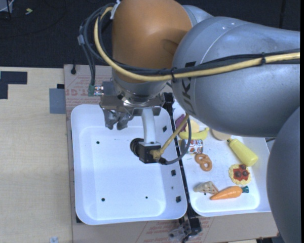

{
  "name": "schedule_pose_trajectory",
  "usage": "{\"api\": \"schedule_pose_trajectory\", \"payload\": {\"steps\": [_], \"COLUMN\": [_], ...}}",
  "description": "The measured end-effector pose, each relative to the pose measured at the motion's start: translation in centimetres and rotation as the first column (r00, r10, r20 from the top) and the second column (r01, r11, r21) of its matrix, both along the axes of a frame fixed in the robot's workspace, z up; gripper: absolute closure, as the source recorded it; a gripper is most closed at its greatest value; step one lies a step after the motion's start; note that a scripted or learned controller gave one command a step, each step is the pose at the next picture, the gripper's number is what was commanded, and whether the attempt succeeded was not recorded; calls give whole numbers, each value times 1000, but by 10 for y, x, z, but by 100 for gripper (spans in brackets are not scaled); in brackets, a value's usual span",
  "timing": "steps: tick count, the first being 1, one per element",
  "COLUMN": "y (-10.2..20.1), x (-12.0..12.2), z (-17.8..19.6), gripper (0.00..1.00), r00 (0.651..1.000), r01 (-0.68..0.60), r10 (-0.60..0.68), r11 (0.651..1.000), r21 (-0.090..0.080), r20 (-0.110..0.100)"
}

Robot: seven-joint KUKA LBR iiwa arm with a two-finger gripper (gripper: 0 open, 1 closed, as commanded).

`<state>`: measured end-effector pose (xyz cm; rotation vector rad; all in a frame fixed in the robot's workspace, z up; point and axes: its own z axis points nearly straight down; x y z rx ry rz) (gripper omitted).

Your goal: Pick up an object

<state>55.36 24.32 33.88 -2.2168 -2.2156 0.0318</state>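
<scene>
Camera view puts my grey two-finger gripper (116,119) low over the far end of the left shallow white plastic bin (91,206), and from this slant I cannot tell how it stands, or whether anything is in it. Everything worth picking lies well apart from me, across the divider, in the right shallow white plastic bin (253,206).

Nearest its front edge is a small orange plastic toy carrot with a green tip (227,192), touching or just beside a pale wedge-shaped toy sandwich piece (206,188). Further back sit a round red-and-yellow toy pizza slice (240,173), a brown toy pretzel (204,161) and a yellow plastic bottle-shaped toy (243,152).

I judge all of these light, hollow and stiff, with smooth skins likely to slip. The carrot seems my best choice: I would pinch it across its thick middle, square to its length, since the taper would squirt it out nearer the tip.
</scene>
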Motion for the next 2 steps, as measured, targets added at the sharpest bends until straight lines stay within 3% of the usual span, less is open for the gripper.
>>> {"api": "schedule_pose_trajectory", "payload": {"steps": [1,2], "y": [0,-1], "x": [-25,-47], "z": [187,56], "gripper": [100,100], "r00": [999,1000], "r01": [-4,2], "r10": [4,-2], "r11": [1000,1000], "r21": [16,2], "r20": [33,3]}}
